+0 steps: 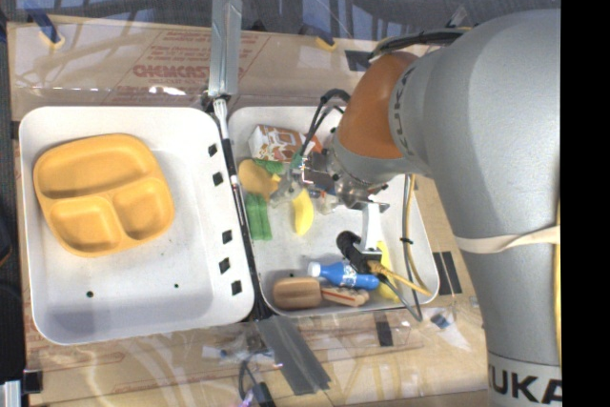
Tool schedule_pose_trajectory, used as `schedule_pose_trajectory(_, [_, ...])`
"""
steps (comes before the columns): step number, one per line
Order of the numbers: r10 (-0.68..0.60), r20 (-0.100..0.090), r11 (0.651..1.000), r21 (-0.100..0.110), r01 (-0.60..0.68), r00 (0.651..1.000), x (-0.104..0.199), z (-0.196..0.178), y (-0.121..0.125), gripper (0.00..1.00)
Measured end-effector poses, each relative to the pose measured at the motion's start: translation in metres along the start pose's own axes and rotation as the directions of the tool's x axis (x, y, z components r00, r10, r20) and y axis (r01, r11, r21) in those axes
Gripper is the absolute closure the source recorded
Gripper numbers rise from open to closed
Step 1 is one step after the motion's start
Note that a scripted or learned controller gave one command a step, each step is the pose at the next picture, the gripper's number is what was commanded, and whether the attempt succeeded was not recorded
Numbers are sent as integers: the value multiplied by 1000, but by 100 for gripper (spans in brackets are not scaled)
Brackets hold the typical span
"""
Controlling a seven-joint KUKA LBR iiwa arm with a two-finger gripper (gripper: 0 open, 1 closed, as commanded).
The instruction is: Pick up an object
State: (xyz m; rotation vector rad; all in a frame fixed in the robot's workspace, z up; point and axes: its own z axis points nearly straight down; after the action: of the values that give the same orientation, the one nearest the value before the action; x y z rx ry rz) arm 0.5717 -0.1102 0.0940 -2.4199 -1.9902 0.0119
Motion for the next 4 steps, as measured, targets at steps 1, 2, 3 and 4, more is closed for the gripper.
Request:
schedule_pose_trajectory(1, [9, -1, 1000, -12, -9, 1000, 11, -49, -13, 0])
schedule_pose_trajectory(2, [-38, 0, 999, -6, 38, 999, 13, 3, -8, 0])
schedule_pose_trajectory(3, [-41, 0, 999, -5, 41, 999, 13, -6, -8, 100])
schedule_pose_trajectory(4, [18, -4, 1000, -14, -18, 1000, 83, -101, 20, 100])
